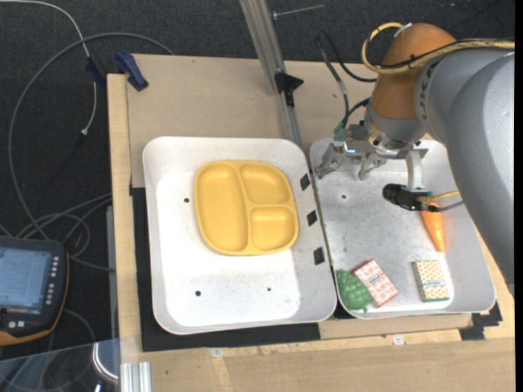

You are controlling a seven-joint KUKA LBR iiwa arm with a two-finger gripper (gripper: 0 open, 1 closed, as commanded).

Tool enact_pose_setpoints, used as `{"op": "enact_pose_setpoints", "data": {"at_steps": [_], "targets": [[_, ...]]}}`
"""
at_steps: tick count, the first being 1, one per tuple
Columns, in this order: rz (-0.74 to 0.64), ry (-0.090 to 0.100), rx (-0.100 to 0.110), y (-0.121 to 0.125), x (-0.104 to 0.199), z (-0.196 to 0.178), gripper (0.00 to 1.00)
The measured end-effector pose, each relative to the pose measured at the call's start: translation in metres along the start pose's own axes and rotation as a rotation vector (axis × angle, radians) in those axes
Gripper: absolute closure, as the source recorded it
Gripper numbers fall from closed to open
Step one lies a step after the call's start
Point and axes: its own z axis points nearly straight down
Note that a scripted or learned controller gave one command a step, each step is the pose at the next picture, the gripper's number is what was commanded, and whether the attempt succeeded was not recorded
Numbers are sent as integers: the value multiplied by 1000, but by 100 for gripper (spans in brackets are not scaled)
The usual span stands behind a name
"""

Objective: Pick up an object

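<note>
A pale wooden tabletop stands on dark carpet floor. Thin white and grey cables trail over the carpet at the left. A handheld control pendant with a lit screen lies at the lower left. A blue clamp grips the tabletop's far left corner. A metal post rises at the far edge.

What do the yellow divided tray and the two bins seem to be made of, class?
Yellow tray: likely moulded plastic, matte; even colour, rounded compartment walls. Left bin and right bin: probably thin formed plastic, white with faint speckles, with rounded corners and soft raised rims; the view leaves the exact material open.
</note>
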Motion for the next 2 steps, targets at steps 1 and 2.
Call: {"op": "enact_pose_setpoints", "data": {"at_steps": [1,2], "targets": [[-1,1,-9,3,1,-16,100],[0,-2,-16,1,-8,-70,100]]}}
